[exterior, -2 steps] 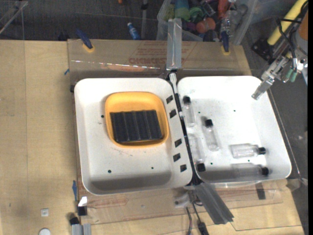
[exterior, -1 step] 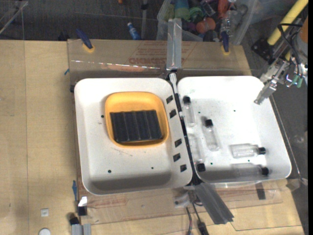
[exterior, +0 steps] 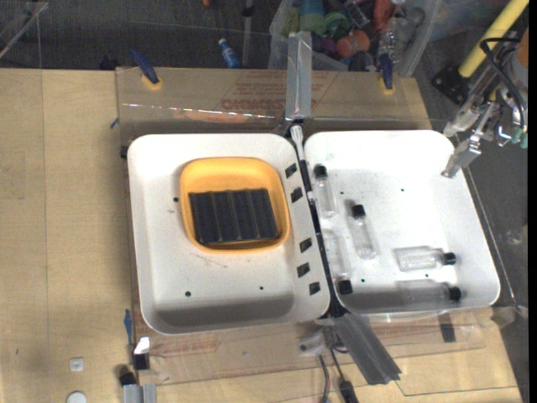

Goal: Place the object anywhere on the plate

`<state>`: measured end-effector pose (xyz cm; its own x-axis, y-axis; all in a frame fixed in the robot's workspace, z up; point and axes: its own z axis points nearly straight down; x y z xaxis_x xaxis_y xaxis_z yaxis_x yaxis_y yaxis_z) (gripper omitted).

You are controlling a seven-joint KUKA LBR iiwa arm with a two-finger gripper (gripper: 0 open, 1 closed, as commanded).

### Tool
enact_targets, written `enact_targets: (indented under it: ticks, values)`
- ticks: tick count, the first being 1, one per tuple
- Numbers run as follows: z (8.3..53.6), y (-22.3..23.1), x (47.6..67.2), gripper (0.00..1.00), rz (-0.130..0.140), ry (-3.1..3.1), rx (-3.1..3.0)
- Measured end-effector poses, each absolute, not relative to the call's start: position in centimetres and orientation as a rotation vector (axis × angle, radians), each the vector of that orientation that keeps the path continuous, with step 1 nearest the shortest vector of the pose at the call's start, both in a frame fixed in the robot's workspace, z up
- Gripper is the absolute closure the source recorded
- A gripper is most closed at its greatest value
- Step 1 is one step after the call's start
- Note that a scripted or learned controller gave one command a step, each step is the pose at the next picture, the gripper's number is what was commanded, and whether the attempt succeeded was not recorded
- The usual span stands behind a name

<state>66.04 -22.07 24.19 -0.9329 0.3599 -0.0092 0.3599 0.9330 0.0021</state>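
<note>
From where I stand, the claw (exterior: 460, 159) hangs at the far right corner of the right bin (exterior: 470, 250), and I cannot tell how it is set. The orange plate (exterior: 195, 175), with a dark ribbed insert (exterior: 232, 217) on it, lies in the left bin (exterior: 155, 225). Several clear vials with black caps (exterior: 424, 259) lie scattered in the right bin (hard to see against the white). I judge nothing is picked yet; next the arm must drop over one vial, grip it, then carry it across the divider to the plate.
</note>
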Motion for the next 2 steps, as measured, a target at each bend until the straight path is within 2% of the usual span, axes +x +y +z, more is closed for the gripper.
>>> enact_targets:
  ticks: [2]
  values:
    - [23.93, -22.06, 66.24, 0.00, 0.000, 3.133, 0.070]
